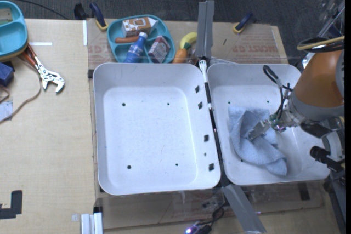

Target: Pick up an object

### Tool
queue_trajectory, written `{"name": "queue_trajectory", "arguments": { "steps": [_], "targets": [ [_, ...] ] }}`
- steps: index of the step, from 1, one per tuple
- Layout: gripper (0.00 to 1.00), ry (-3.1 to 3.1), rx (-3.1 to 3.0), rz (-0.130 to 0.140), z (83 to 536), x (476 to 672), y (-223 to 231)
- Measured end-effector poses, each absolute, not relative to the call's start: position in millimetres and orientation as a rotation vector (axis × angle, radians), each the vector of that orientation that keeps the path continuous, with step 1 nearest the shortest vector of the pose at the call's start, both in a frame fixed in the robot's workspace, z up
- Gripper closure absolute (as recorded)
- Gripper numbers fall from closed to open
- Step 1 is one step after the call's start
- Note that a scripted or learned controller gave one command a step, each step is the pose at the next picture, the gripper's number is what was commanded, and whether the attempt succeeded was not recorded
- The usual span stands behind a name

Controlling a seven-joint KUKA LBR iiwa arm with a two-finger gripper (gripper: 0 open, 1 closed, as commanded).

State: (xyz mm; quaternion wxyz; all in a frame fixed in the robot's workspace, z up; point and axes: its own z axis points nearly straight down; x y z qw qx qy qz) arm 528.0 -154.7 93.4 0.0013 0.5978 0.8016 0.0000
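A crumpled light blue cloth (253,142) lies in the right white bin (241,82), toward its front. My gripper (259,131) reaches in from the right and sits low on the cloth's middle, touching it. The arm's orange band (322,82) hangs above the bin's right side. The left white bin (148,129) holds nothing that I can see.
Behind the bins a teal tray (141,38) holds a blue bottle, a small box and other items, with a banana (188,40) beside it. A wrench (48,76) and a teal container (11,27) lie on the wooden bench at left.
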Motion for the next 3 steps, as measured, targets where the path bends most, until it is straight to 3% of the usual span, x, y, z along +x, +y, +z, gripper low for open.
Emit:
{"name": "queue_trajectory", "arguments": {
  "steps": [1, 2, 3],
  "targets": [
    [0.0, 2.499, 1.898, 0.003, 93.5, 578.3, -98.4],
    [1.0, 2.497, 1.901, 0.003, 102.7, 578.4, -99.5],
    [1.0, 2.439, 1.978, -0.002, 191.7, 623.4, -60.9]
  ]
}}
